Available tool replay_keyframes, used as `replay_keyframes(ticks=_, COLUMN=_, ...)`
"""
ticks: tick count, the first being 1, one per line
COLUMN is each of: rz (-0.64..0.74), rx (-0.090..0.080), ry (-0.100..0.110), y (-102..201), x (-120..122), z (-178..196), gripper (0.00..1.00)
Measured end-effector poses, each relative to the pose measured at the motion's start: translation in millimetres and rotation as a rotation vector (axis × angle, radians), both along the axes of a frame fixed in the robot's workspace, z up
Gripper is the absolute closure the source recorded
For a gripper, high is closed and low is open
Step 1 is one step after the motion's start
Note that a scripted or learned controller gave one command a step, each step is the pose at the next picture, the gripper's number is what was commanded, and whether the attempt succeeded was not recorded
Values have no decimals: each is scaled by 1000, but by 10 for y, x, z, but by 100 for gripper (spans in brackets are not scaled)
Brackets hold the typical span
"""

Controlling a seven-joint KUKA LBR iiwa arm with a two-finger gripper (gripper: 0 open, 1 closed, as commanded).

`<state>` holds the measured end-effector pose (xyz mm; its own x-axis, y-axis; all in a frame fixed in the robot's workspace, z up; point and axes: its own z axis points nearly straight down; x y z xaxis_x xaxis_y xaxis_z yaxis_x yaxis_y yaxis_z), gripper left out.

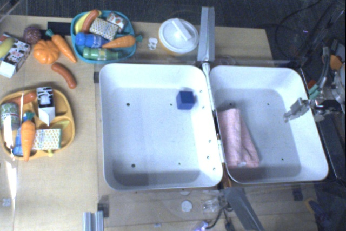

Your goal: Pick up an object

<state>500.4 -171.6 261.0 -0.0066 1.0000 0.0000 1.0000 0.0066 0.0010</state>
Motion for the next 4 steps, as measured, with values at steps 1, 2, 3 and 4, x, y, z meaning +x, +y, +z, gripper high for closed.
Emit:
replay_keyframes(ticks=1, rz=-38, rx=1, ry=2, y=791, x=451, z=-1534, gripper=0)
replay_keyframes(ticks=2, rz=74, rx=0, ry=-2, y=472, x=504, z=-1076, gripper=0)
replay_keyframes(ticks=3, rz=157, rx=-3, ry=-14, y=747, x=501, z=-1703, gripper=0)
replay_keyframes(ticks=4, rz=39, rx=-2, ry=-12, y=706, x=1450, z=-1717, gripper=0)
